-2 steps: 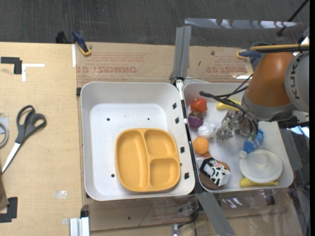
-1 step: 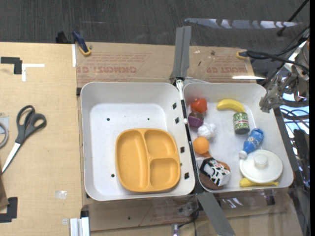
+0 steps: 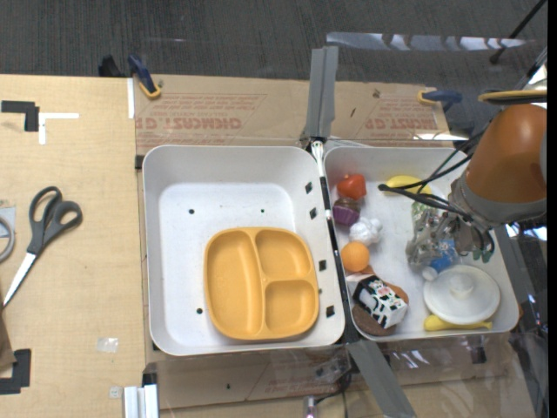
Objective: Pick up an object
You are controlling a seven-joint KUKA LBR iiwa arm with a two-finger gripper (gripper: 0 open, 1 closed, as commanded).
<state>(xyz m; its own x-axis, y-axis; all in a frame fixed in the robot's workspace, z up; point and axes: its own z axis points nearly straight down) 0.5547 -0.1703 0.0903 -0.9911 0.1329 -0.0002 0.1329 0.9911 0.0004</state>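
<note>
The gripper [image 3: 439, 242], grip state I cannot tell, hangs in the right bin [image 3: 505, 273] over the white lid [image 3: 462, 293], seemingly light, stiff, slick plastic, best pinched at its rim.

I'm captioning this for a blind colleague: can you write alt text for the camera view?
The gripper hangs low in the right bin over a jumble of small toys, beside a white round lid and an orange ball. The left bin holds a yellow divided plate; scissors lie on the bench.
</note>
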